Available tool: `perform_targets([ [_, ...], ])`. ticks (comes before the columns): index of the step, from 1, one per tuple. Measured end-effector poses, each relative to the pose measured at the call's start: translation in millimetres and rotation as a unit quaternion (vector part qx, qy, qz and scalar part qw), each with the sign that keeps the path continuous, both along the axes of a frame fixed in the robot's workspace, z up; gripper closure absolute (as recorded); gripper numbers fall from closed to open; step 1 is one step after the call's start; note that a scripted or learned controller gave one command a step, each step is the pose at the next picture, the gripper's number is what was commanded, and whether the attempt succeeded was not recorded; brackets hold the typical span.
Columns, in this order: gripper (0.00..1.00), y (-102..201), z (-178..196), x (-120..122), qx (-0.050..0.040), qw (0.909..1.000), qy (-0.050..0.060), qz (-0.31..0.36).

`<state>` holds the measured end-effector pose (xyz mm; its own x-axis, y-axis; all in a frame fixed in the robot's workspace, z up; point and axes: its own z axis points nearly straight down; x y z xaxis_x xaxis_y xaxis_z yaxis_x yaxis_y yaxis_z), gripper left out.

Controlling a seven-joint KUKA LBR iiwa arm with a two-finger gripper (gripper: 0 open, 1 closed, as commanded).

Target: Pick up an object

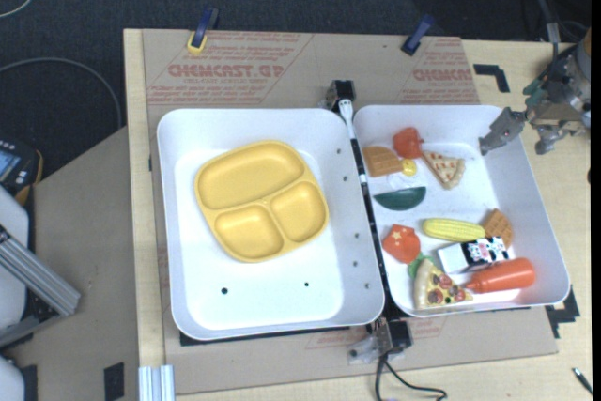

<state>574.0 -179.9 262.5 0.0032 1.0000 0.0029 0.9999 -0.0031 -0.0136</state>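
Gripper (522, 131) sits at the right bin's (556, 244) upper right rim, and I see its two fingers spread apart with nothing between them, one dark finger (501, 131) pointing down-left over the bin wall, the other nearer the edge of view. The arm (568, 84) comes in from the right above it. Nearest the gripper, inside the right bin, I have a pizza slice (445, 168) and, just left of it, a red tomato (408, 143) touching a brown bread piece (381, 161) with a small egg (408, 168) at its corner. Below those lies a dark green slice (400, 197), apart from the rest. Lower down, a corn cob (453, 228) lies across the bin with a brown waffle (498, 226) at its right end, and a red pepper (402, 243) is to its left. Near the bottom rim a black-and-white carton (475, 254) touches an orange-red bottle (498, 277) (lying on its side), and a second pizza slice (434, 286) lies just left of them. The left bin (178, 202) holds a yellow tray (260, 200) with three compartments, set at a slant. Both bins rest on a brown board (282, 70) with two clamps (200, 30) at its far edge.
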Motion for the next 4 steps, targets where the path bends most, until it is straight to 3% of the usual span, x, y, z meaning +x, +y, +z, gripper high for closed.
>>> perform_targets([
  [1,0.0,1,7,2,-0.0014,1.0,-0.007,0.002],
  [4,0.0,-3,-139,-10,-0.0007,1.0,-0.005,0.001],
])
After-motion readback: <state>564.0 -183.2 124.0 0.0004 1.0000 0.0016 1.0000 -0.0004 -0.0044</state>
